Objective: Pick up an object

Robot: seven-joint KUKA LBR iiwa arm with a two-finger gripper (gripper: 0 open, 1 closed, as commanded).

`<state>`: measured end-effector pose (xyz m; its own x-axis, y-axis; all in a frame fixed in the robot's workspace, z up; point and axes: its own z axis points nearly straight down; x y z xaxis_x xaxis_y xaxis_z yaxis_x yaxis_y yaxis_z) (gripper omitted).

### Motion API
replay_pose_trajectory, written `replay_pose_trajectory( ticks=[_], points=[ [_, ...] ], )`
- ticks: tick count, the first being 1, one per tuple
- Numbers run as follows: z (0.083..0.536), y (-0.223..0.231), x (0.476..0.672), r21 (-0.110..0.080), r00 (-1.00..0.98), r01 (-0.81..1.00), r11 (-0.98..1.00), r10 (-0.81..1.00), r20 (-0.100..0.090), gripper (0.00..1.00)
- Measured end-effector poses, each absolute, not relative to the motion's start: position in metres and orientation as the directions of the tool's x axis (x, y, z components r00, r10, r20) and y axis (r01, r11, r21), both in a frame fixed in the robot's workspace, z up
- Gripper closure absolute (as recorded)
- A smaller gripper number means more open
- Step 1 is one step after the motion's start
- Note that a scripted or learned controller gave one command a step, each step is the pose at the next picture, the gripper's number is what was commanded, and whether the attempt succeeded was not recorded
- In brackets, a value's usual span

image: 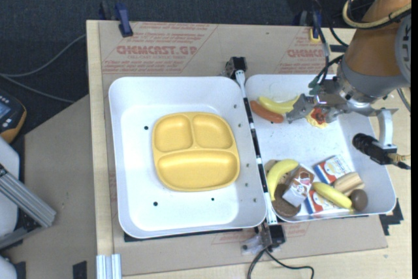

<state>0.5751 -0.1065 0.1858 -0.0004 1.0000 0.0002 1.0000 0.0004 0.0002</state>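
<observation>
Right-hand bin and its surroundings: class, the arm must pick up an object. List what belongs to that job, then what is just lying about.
Belongs to the job:
- gripper
- right bin
- hot dog
- bananas
- cartons

Just lying about:
- yellow divided plate in the left bin
- blue clamp
- cables
</observation>
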Motion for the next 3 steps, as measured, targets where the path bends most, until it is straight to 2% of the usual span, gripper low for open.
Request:
replay_pose_trajectory(
  ticks=[1, 2, 3],
  points=[
    [0.193, -0.174, 0.614, 0.005, 0.004, 1.0, -0.004, 1.0, -0.005, 0.0],
    [0.111, -0.106, 0.661, -0.002, -0.007, 1.0, 0.007, 1.0, 0.003, 0.0],
    [0.087, -0.095, 0.668, 0.001, 0.0, 1.0, 0.0, 1.0, 0.0, 0.0]
  ],
)
